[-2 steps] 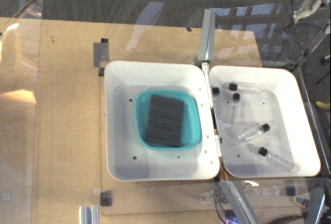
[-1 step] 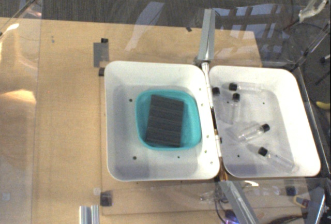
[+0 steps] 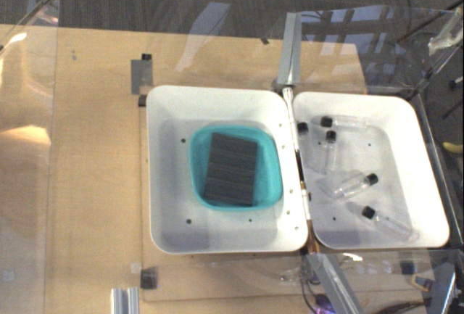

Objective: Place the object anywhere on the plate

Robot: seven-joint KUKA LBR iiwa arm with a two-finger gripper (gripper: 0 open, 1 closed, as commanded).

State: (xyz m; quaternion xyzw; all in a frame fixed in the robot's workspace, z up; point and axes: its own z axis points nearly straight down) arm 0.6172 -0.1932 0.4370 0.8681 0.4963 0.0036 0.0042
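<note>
— What do we have in the left white shallow plastic bin [image 3: 168, 160]?

— We see a square teal plate with rounded corners [image 3: 270, 173] sitting near the bin's middle, a little toward its right wall. On the plate lies a dark grey ribbed rectangular block [image 3: 231, 169], long side running from the bin's far edge toward its near edge, slightly tilted. It rests wholly within the plate's rim — no part of it overhangs onto the white floor.

— And the right white shallow bin [image 3: 406, 124]?

— We count four clear small vials with black caps [image 3: 355, 183], scattered across its floor: two near the far-left corner, one about the middle, one toward the near-right corner. They lie apart from one another, mostly on their sides.

— What carries the bins?

— A pale wooden bench top [image 3: 80, 160]; both bins sit side by side toward its right edge, their inner walls touching.

— The claw?

— We cannot tell its state.
</note>
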